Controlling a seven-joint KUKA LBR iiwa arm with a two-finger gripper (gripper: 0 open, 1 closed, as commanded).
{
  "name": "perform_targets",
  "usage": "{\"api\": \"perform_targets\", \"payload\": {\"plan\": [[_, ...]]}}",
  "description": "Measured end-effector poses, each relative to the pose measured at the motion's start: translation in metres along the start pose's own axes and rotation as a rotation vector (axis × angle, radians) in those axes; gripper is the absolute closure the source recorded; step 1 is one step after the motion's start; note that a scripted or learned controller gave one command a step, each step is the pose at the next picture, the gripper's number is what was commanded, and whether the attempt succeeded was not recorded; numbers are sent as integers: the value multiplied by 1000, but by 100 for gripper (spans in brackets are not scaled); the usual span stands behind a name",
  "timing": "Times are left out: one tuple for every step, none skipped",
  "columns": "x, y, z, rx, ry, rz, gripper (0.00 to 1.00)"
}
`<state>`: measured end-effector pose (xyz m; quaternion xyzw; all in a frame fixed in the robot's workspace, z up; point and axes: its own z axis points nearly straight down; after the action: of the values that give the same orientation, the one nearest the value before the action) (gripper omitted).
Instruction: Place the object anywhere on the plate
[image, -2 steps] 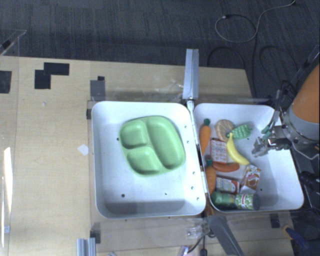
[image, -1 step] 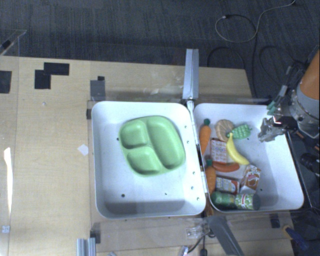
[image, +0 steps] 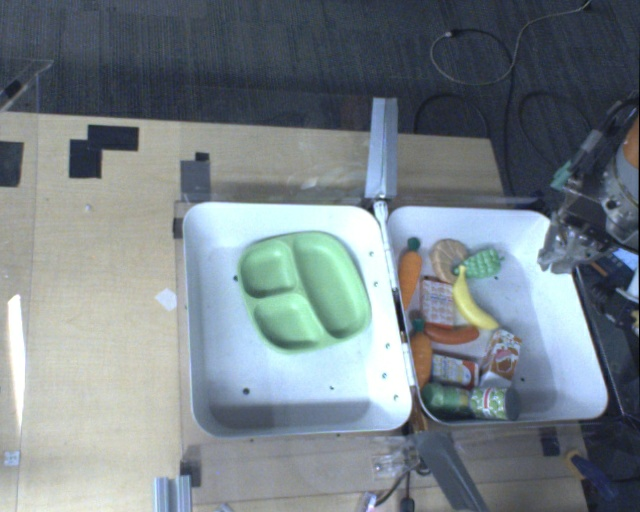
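Gripper (image: 560, 252) at right bin's (image: 580, 400) far right edge, grip state we cannot tell | plate (image: 305, 290) bare in left bin (image: 215, 330) | toy food, banana (image: 470, 300) included, unpicked | we judge: pre-grasp; next calls for descent onto one item.

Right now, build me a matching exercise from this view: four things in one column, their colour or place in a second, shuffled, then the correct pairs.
Column 1:
1. plate
2. banana
3. bottle
4. end effector

Column 2:
A. lying along the right bin's near wall
B. yellow, among the food toys in the right bin
C. at the right bin's far right corner
D. green, three compartments, in the left bin

Pairs: 1-D, 2-B, 3-A, 4-C
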<state>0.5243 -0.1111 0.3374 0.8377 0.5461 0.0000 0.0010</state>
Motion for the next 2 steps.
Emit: {"api": "perform_targets", "payload": {"plan": [[0,-39,75,3,0,198,100],[45,-60,140,3,1,215,100]]}}
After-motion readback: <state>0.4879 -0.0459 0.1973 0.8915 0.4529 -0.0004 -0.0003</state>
